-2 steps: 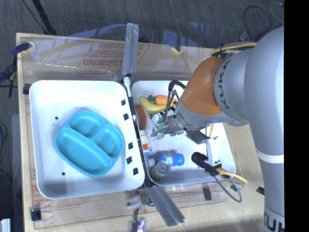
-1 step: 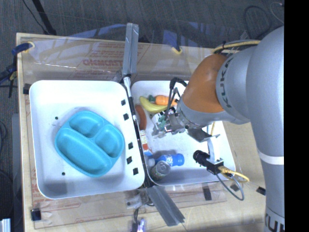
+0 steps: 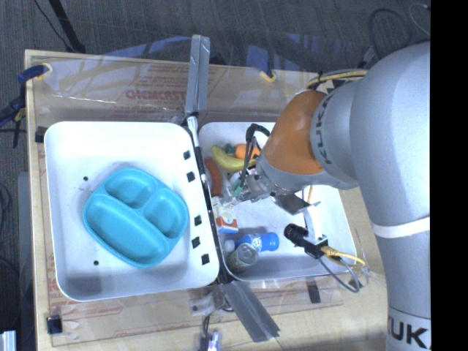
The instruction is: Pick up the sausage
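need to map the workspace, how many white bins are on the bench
2. One white bin sits on the left and holds a blue divided plate. The other white bin sits beside it on the right, under the arm, with the cluttered items.

A blue plate (image 3: 137, 214) with three parts is lying in the left bin (image 3: 66, 167). A yellow banana (image 3: 228, 159) is sitting at the far end of the right bin (image 3: 344, 225), and something orange (image 3: 240, 151) is peeking out just behind it. A blue bottle (image 3: 256, 244) is lying at the near end of that bin, with a small red and white packet (image 3: 225, 218) resting beside it.
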Available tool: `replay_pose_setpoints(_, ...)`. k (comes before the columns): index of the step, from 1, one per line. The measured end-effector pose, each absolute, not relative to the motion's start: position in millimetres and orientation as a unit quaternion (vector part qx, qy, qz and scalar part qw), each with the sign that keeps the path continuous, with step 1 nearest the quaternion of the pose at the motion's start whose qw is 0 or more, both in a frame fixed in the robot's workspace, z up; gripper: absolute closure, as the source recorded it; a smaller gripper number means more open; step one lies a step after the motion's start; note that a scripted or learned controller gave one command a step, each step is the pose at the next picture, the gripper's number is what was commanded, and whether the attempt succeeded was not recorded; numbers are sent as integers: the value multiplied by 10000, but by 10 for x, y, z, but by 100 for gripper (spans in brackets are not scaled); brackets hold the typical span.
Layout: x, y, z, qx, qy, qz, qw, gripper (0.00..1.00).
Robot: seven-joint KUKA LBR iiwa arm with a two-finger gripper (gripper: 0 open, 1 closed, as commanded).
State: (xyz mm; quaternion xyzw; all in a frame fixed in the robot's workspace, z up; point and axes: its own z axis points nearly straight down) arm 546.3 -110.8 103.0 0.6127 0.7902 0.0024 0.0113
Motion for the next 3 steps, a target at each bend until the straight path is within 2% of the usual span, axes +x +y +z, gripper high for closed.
replay_pose_setpoints(1,5786,-1932,924,5672,8236,-2,2,100)
replay_pose_setpoints(2,5384,-1587,915,4934,8698,-6,-4,100)
replay_pose_setpoints(3,5394,-1585,1012,4915,8709,-6,-4,100)
